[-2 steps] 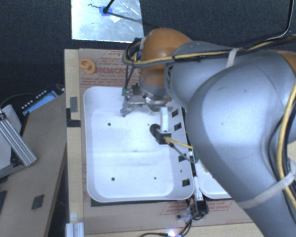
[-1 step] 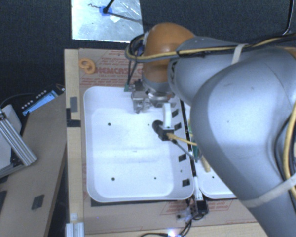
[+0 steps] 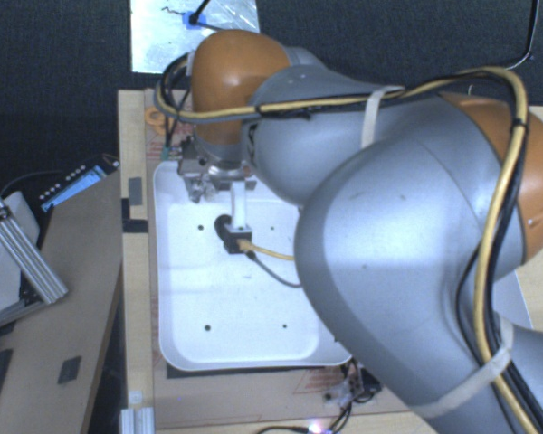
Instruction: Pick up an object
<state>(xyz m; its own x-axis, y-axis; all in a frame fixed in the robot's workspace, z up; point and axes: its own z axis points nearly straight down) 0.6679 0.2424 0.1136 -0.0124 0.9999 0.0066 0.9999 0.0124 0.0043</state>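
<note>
Toward the far-left corner of the white bin [image 3: 208, 310], right under the jaws, is prob. where the target obj lies, but the wrist hides it; can't tell if the jaws are open or closed. To do it well: come straight down, centre on the obj, stay clear of the bin wall, close fully, then lift slowly w/ the arm [image 3: 407, 242] steady.

The grey arm [image 3: 416, 242] reaches in from the right across most of the bench [image 3: 138, 278], its orange band [image 3: 231, 70] above the gripper [image 3: 197, 186], which hangs over the white bin's [image 3: 208, 306] far-left corner. A crinkled silver sheet [image 3: 176, 25] lies beyond the bench
</note>
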